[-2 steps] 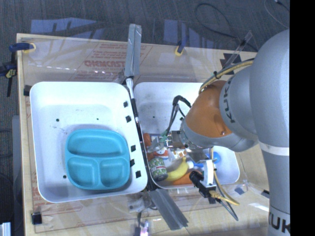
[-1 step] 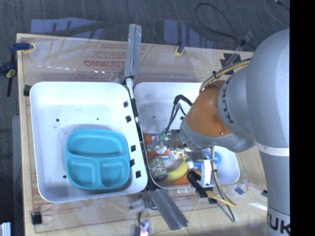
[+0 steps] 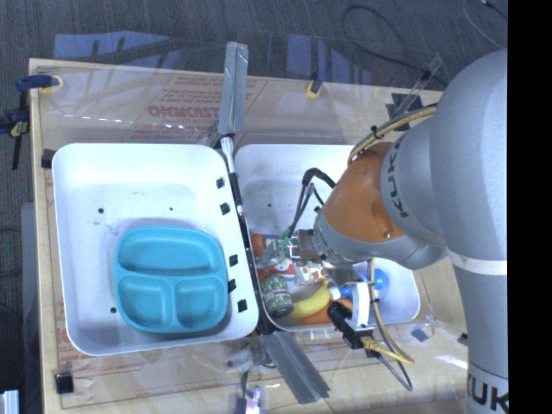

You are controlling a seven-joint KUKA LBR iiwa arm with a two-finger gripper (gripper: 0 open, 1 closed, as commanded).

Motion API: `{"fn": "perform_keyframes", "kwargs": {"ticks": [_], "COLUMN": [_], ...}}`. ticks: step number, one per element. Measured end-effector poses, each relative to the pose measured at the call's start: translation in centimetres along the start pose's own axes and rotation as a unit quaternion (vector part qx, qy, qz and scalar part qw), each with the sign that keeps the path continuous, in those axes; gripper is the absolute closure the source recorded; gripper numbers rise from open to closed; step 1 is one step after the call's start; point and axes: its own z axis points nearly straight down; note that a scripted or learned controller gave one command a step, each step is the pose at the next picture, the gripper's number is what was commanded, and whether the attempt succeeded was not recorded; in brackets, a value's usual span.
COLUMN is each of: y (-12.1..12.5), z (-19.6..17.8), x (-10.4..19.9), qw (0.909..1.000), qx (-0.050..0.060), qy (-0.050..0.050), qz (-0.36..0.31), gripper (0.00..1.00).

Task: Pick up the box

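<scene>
Left bin (image 3: 78, 188): you see a smooth turquoise three-compartment tray (image 3: 171, 279), rounded corners. Right bin (image 3: 259, 166): cluttered near corner, yellow banana (image 3: 310, 303), a small can (image 3: 276, 293), box not distinguishable. Gripper (image 3: 302, 248) is down among the clutter under the orange wrist; its grip can't be made out.

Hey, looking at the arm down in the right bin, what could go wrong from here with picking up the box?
1. The right bin has its objects packed together at the near end: a banana, a can and others touch, so the tool may catch the wrong item.
2. The arm hides much of that pile, so I cannot pick out the box.
3. Loose cables hang near the bin's rim and might snag.
</scene>
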Motion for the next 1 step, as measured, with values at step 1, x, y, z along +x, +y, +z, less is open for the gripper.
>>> {"fn": "perform_keyframes", "kwargs": {"ticks": [1], "y": [0.17], "z": [-1.02], "x": [-0.05], "qw": [1.0000], "qx": [-0.003], "qy": [-0.002], "qz": [-0.002], "gripper": [1.00]}}
